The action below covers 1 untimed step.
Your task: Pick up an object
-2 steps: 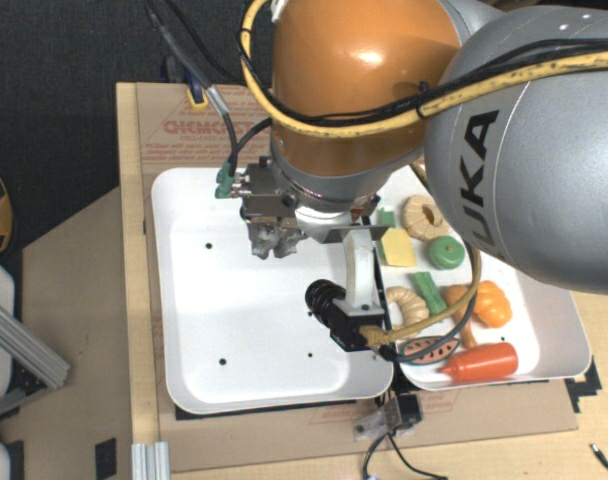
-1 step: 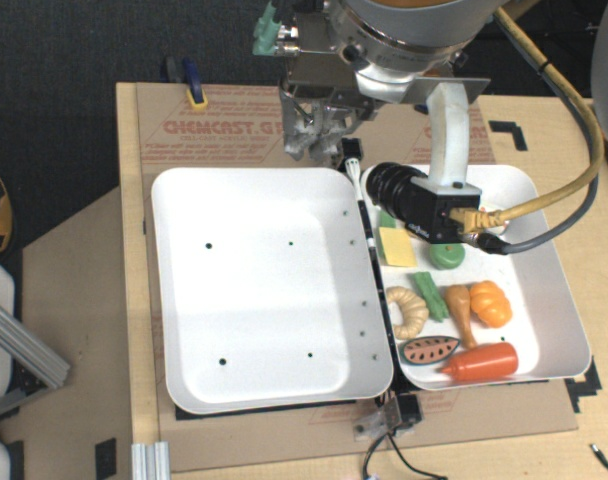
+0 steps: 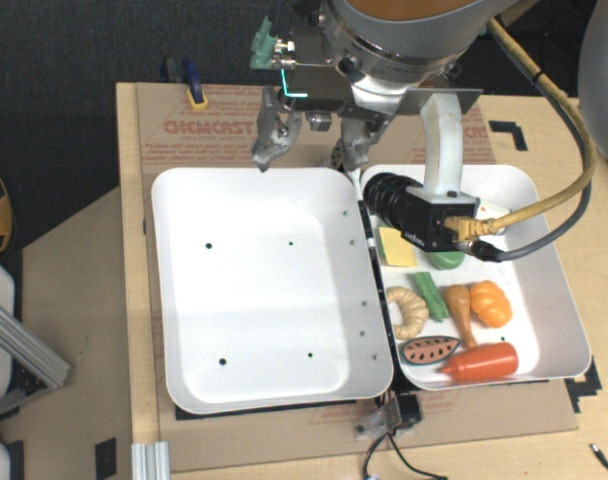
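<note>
Left bin bare; tool spread above its rim.

A single fixed camera sits above the worktop and looks down on it at a slant, so the far edge lies along the top of the picture and the near edge along the bottom. It stands far enough off to take in both white bins whole: the left bin fills the middle of the picture and the right bin lies beside it. The arm looms large at the top, close under the lens.
</note>
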### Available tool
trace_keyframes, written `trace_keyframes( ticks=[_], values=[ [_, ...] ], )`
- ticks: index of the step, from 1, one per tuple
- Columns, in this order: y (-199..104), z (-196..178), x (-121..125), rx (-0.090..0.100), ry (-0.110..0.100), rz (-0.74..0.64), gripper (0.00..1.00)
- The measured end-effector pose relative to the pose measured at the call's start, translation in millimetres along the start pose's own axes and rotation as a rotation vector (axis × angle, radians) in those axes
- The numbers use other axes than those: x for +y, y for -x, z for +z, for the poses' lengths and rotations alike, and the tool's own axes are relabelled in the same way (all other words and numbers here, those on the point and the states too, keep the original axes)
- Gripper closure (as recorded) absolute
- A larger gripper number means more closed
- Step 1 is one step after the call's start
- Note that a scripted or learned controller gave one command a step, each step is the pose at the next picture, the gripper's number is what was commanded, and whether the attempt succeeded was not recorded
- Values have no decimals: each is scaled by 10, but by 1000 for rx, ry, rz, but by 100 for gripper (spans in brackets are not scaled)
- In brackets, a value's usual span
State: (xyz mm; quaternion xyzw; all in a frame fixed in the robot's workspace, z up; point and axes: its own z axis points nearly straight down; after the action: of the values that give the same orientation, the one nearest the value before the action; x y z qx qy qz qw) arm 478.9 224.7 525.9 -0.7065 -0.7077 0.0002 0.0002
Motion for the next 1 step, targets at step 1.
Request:
trace_keyframes(
  ticks=[1],
  values=[
    [75,1944,-19,-8,-17,4,0]
  ],
)
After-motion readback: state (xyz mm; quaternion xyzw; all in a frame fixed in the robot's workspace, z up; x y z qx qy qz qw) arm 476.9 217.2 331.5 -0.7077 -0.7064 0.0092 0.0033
